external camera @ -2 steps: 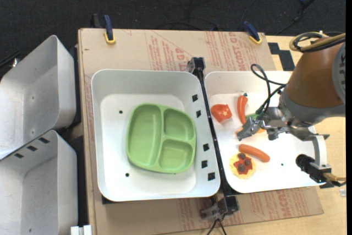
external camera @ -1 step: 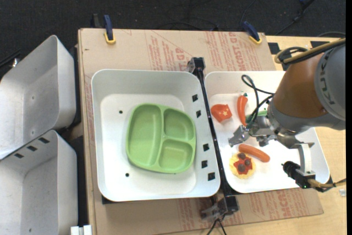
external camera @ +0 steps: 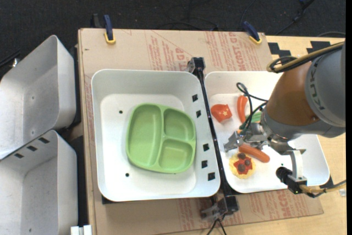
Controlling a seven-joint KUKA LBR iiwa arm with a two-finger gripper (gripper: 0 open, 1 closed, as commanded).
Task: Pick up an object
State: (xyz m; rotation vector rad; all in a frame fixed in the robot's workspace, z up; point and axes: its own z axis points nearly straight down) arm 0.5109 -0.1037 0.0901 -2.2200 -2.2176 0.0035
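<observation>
Table point(external camera: 165, 44): brown board, fills centre of frame, two shallow white bins side by side on it.

Left bin point(external camera: 110, 91), centre-left of frame: holds one green divided plate point(external camera: 161, 138), three compartments, lying flat in the middle of the bin.

Right bin point(external camera: 220, 82), centre-right: arm point(external camera: 308, 99) comes in from the right edge, grey link plus orange band, covering most of the bin's right half.

Hand point(external camera: 242, 139) is low in the right bin, just left of the arm body, metal fingers pointing toward the frame's left. Can't tell how far open it is — fingertips are too small and cluttered. Nothing visibly between the fingers.

Items in right bin:
- red sausage point(external camera: 254, 153) lying tilted directly below the hand, touching or just beside it, can't tell which.
- small yellow pizza toy point(external camera: 242, 166) with red toppings, just below the sausage, lower part of bin.
- tomato point(external camera: 221, 112), upper left of the hand, apart from it.
- orange carrot point(external camera: 242, 108), upright-ish, just right of the tomato.
</observation>
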